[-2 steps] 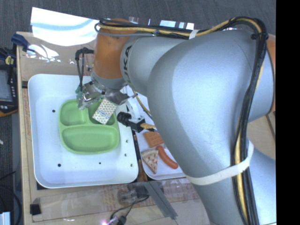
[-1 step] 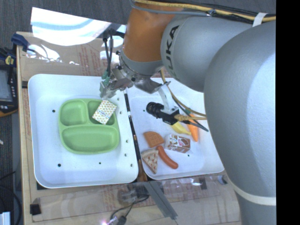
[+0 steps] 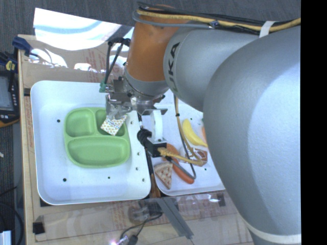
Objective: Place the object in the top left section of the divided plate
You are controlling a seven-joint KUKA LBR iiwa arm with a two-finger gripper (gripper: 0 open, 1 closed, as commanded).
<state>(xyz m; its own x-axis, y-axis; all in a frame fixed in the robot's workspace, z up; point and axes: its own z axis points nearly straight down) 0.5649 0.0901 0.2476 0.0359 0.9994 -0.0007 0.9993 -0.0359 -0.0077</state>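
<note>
A green divided plate (image 3: 94, 149) lies in the left white bin (image 3: 51, 182). It has two small sections at the top and one wide section below. My gripper (image 3: 116, 112) hangs over the plate's top right section, shut on a small pale speckled packet (image 3: 113, 126). The packet dangles below the fingers, over the right edge of that section. The top left section (image 3: 79, 124) is bare green.
The right bin (image 3: 189, 190) holds toy food: a yellow banana (image 3: 191, 133), a pizza slice (image 3: 164, 176), a red sausage (image 3: 183, 173) and an orange piece (image 3: 169, 151). The big grey arm covers most of that bin. Cables run near the divider between the bins.
</note>
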